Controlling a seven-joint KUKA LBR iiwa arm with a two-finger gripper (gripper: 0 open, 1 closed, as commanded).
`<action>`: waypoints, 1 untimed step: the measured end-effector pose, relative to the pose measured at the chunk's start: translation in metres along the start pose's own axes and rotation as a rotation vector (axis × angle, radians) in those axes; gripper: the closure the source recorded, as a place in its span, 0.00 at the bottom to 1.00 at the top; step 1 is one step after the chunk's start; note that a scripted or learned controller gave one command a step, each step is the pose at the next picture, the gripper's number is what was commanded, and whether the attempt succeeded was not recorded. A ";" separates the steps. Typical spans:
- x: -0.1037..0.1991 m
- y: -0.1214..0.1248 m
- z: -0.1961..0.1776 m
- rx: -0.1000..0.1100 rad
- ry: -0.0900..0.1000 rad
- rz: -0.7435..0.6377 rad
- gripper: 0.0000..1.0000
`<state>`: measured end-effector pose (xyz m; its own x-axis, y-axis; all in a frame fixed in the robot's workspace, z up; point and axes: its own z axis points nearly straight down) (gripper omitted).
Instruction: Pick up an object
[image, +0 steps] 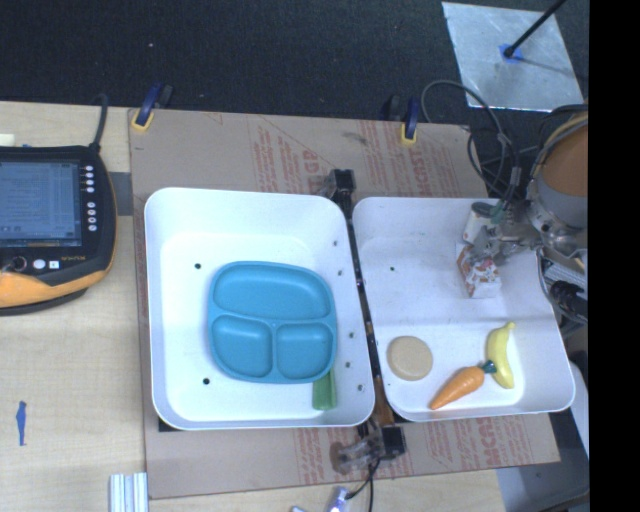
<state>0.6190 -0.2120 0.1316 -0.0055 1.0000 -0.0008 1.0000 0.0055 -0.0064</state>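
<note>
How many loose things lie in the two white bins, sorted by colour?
Blue: 1, the plate
Green: 1, the block
Tan: 1, the disc
Orange: 1, the carrot
Yellow: 1, the banana
Total: 5

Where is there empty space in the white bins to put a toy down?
The right bin has bare floor at its upper left, above the round cookie. Its lower right is crowded with the carrot and banana. The gripper hangs over its upper right. The blue plate fills most of the left bin.
</note>
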 end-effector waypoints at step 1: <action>0.043 -0.029 -0.036 -0.001 0.001 -0.001 1.00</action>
<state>0.5898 -0.1689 0.1676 -0.0066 1.0000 0.0001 1.0000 0.0066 -0.0051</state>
